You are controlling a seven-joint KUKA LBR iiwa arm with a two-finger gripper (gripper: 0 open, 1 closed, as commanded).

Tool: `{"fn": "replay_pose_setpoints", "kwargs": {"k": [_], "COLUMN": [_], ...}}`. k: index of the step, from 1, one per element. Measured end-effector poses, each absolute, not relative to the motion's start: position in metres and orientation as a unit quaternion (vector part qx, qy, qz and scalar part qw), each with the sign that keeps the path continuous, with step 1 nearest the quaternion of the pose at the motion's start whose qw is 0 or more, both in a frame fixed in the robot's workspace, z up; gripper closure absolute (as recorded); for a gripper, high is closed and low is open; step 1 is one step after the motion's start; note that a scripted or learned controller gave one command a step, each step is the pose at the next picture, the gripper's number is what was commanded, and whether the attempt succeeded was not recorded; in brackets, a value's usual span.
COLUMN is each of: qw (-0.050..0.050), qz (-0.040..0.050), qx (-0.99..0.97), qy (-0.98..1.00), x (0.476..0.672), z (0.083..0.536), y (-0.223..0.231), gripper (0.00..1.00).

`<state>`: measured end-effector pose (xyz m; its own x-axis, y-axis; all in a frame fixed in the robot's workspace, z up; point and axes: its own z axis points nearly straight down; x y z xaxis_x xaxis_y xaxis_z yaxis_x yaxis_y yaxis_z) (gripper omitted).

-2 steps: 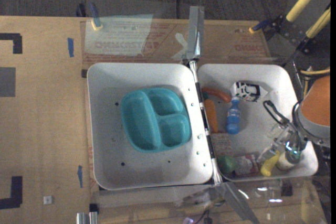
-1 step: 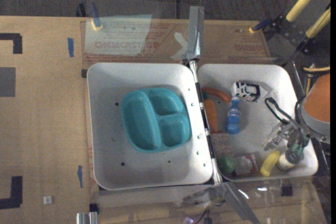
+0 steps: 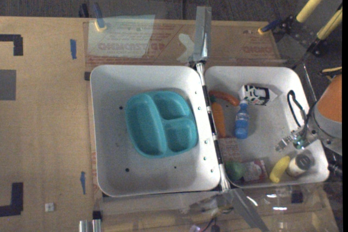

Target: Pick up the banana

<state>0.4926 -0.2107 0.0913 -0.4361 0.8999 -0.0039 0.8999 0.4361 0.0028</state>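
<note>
At the right bin's (image 3: 283, 74) near right corner lies the yellow banana (image 3: 279, 169), its right end tucked against a whitish round thing too blurred to name. The gripper (image 3: 293, 140) hangs just above it by the right wall; whether it is released or clenched I cannot tell, and the arm (image 3: 333, 114) is cut off by the frame's edge. Open floor lies mid-bin, between the blue bottle (image 3: 241, 121) and banana. The left bin (image 3: 103, 133) bears a teal divided tray (image 3: 161, 123).

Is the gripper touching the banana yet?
Apart. The camera view shows white bin floor between the gripper and the banana.
</note>
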Motion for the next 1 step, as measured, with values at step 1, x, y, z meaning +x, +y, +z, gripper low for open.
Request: {"fn": "replay_pose_setpoints", "kwargs": {"k": [1], "qw": [0.002], "qz": [0.0002], "qx": [0.531], "qy": [0.847], "x": [0.4926], "z": [0.0914], "y": [-0.2108], "gripper": [0.00]}}
